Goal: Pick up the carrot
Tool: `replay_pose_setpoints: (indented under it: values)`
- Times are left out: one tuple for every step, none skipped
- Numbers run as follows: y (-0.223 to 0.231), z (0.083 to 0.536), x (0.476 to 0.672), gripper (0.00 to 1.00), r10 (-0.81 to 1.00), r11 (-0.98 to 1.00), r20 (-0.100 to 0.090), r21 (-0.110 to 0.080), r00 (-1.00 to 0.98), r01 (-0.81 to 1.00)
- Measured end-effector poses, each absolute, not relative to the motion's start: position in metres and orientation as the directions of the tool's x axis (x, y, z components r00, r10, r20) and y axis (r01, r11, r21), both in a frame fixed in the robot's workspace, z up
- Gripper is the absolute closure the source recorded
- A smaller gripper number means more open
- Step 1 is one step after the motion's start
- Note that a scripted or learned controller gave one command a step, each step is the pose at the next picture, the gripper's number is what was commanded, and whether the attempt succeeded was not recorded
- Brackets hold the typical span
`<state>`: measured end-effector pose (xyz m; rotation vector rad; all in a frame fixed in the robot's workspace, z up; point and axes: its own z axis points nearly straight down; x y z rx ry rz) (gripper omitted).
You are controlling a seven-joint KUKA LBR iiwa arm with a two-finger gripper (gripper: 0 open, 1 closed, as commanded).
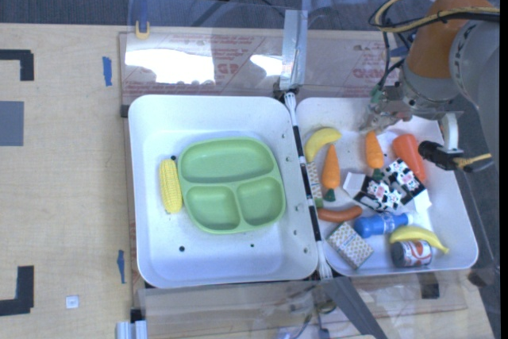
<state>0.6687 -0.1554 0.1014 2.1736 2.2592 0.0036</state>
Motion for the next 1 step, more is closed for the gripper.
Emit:
replay_pose_setpoints:
  values:
    - [-0.1355, 0.1878, 0.6622, 1.0, 1.0, -0.026, -0.001, 0.002, 0.026, 1.0]
